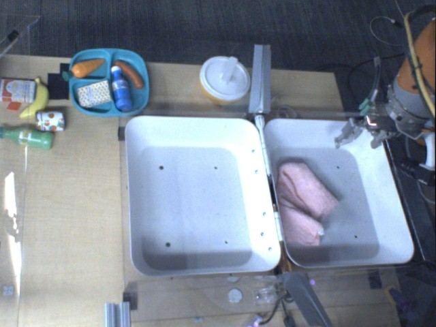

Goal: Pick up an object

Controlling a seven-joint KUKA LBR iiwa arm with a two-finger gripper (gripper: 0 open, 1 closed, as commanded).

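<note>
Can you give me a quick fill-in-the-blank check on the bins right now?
1. The pink cloth lies in the ____ bin.
2. The gripper is above that bin's upper ____ corner.
3. The blue divided tray sits ____ the bins.

Missing words: right; right; outside

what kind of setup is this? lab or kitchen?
Most likely a robot grasping lab bench, not a kitchen: two white bins side by side, a robot hand over the right one holding a pink cloth, and toy food in a blue tray.
</note>
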